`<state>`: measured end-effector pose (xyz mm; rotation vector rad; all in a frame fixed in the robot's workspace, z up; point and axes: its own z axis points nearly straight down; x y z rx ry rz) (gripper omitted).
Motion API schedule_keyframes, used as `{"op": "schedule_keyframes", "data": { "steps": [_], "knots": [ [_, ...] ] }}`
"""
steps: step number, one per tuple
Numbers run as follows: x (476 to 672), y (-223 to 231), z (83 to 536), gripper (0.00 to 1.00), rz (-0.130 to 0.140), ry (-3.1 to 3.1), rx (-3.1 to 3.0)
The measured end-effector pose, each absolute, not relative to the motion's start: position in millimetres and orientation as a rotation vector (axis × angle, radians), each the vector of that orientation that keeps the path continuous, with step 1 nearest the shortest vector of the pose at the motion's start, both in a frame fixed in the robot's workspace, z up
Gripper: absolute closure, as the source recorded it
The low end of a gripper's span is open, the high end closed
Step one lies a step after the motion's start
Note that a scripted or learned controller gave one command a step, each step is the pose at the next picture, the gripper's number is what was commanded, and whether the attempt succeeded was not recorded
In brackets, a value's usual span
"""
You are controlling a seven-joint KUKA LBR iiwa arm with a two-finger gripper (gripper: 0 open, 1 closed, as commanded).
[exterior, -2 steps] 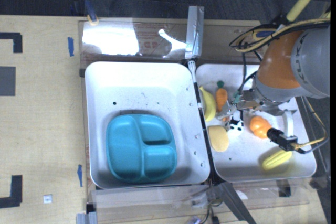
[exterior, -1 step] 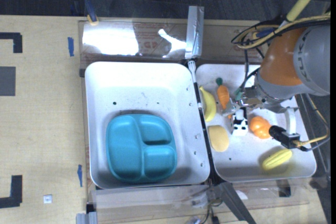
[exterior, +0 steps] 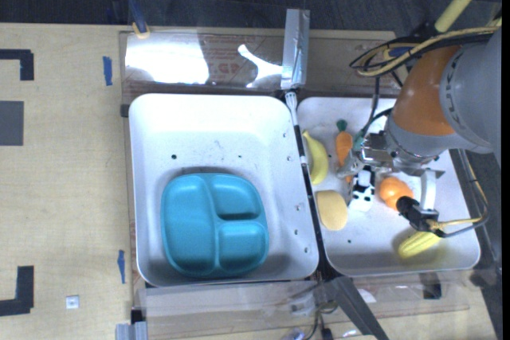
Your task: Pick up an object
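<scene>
With the gripper [exterior: 365,181] lowered among crowded toys at three o'clock in the right bin [exterior: 462,255], its state cannot be told, and a black-and-white object [exterior: 362,193] beneath it could be nudged against the orange ball [exterior: 393,190] or carrot [exterior: 343,146] and missed.

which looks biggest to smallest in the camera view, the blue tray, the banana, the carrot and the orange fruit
1. blue tray, by far
2. banana
3. carrot and orange fruit: too close to rank, and the arm partly hides the fruit
</scene>
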<state>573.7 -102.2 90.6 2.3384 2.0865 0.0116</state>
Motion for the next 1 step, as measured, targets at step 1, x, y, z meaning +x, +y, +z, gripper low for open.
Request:
{"op": "schedule_keyframes", "data": {
  "steps": [1],
  "knots": [
    [554.0,-37.7,196.1,1.0,0.011,2.013,2.408]
  ]
}}
